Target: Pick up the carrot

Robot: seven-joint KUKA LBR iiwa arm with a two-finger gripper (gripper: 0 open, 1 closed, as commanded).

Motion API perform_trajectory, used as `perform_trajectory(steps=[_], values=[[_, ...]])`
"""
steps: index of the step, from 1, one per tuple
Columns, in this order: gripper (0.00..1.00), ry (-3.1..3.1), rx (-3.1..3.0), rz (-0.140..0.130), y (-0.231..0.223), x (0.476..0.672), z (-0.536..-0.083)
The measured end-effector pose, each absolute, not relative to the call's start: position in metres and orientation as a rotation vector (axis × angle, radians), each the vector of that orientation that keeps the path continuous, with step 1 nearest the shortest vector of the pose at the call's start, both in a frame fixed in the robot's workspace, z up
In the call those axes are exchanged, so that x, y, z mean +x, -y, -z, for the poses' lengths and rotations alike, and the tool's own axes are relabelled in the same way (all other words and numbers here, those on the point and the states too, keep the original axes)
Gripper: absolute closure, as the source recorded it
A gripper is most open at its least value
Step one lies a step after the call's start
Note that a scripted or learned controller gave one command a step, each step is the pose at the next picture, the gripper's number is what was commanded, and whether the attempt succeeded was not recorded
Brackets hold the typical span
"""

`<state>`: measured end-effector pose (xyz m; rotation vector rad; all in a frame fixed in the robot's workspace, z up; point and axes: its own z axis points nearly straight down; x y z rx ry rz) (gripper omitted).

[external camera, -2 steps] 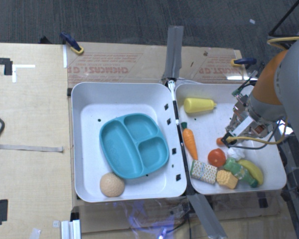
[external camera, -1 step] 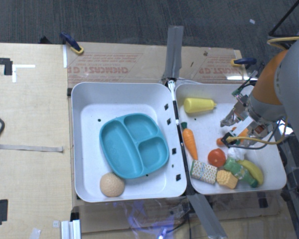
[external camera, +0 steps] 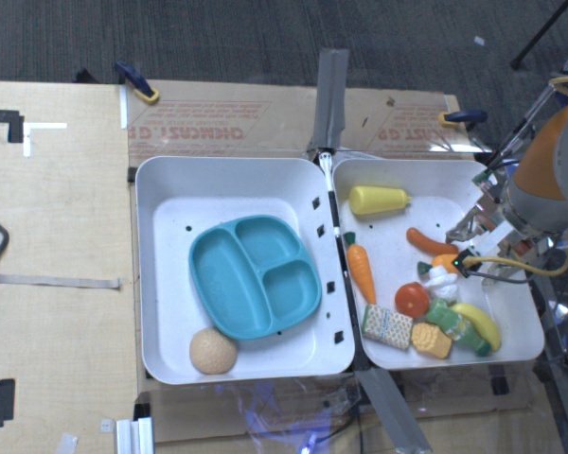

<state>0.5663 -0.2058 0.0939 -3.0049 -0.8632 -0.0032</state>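
Right bin point(external camera: 412, 170): reference for all positions.
Carrot point(external camera: 361, 270): inside right bin, lying along its left wall, green top toward far end, nothing touching it.
Arm point(external camera: 547, 173): reaches in over right bin's right wall.
Jaws: low over right bin's right half, near small orange-white item point(external camera: 442, 274). Open or closed: cannot tell. Well apart from carrot.
Tomato point(external camera: 412, 299), banana point(external camera: 480, 322): right bin, near half.
Yellow cone point(external camera: 378, 200): right bin, far half.
Blue plate point(external camera: 256, 274): in bin left of right bin.

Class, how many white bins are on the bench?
2. The left bin holds a blue plate and a tan ball; the right bin, beside it, holds the carrot.
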Motion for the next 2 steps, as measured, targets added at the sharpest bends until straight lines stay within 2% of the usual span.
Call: perform_trajectory(steps=[1,2], values=[[0.0,0.944,-2.995,-0.001,0.1597,0.524,-0.0921],[1.0,0.942,-2.996,0.001,0.1608,0.5252,-0.1016]])
